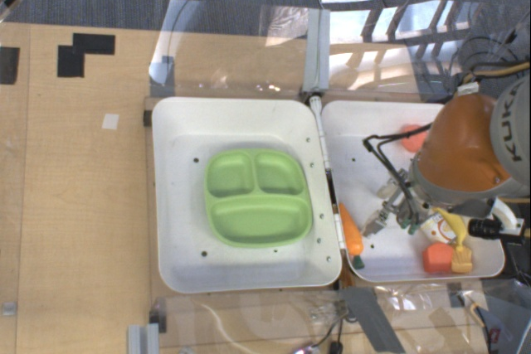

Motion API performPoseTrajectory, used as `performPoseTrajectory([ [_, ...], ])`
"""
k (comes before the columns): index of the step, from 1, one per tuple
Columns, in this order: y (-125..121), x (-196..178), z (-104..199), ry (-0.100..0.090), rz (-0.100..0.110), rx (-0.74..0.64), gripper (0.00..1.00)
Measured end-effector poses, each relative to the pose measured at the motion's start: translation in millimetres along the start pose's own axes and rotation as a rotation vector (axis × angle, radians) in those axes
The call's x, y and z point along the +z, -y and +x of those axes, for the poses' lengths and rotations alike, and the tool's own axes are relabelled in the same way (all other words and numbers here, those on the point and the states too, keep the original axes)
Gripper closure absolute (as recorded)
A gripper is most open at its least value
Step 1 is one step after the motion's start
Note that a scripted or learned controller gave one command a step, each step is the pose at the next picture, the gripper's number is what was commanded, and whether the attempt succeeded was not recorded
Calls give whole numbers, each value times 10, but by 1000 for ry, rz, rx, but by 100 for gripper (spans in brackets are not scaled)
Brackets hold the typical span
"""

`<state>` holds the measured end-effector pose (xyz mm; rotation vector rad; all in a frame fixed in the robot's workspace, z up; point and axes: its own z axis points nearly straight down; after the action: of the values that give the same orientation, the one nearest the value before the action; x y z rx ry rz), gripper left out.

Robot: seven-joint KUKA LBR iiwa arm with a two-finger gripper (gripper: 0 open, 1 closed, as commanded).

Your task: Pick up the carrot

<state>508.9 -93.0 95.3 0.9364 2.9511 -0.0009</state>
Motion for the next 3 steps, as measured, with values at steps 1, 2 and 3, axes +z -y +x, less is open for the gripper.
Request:
performPoseTrajectory([
  [1,129,10,83,-13,12,433,0],
  [2,18,57,-16,-27,21,796,0],
  [3,-114,85,-428,-28,19,816,0],
])
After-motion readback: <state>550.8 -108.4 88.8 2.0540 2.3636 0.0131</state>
